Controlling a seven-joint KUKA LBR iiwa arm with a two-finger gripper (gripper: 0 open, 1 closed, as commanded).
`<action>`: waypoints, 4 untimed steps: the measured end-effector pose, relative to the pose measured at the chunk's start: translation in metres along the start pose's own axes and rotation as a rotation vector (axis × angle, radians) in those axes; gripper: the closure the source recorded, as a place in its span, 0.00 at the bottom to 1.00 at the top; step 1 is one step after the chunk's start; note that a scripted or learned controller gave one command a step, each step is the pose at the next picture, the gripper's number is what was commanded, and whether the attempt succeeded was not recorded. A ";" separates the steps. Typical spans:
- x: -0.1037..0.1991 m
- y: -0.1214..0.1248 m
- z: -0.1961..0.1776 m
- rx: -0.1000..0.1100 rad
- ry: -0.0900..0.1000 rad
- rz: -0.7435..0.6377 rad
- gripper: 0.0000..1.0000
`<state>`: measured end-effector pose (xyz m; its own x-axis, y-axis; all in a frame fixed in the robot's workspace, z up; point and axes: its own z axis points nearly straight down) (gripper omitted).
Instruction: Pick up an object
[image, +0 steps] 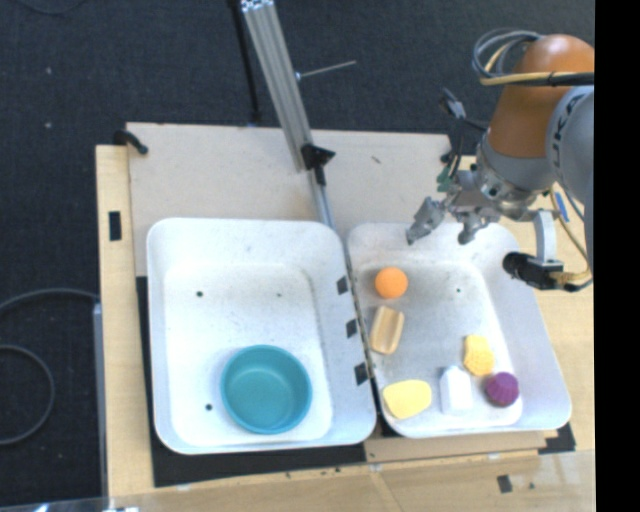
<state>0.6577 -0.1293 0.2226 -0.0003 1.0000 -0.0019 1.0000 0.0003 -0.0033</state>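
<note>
Orange ball (391, 283) sits far-left in right bin (530, 330), untouched. Gripper (440, 229) above bin's far edge, fingers spread, nothing between them. Blue bowl (265, 388) in left bin (190, 250).

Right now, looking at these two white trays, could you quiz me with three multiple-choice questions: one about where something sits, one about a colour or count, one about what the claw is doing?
1. Where is the blue bowl?
A. left bin
B. right bin
C. on the bench

2. What colour is the ball nearest the gripper?
A. green
B. orange
C. black

3. What is the gripper doing?
A. clamping the bowl
B. lifting the purple ball
C. hovering open, holding nothing

Answers:
1 A, it sits in the left bin's near corner.
2 B, it is orange, in the right bin.
3 C, its spread fingers have nothing between them.
</note>
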 end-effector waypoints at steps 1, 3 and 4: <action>0.008 -0.003 0.057 0.001 0.001 -0.002 0.00; 0.004 -0.004 0.085 -0.008 0.000 0.004 1.00; -0.004 -0.008 0.024 -0.011 0.000 0.003 1.00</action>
<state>0.6494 -0.1330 0.1988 0.0023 1.0000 -0.0024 1.0000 -0.0023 0.0075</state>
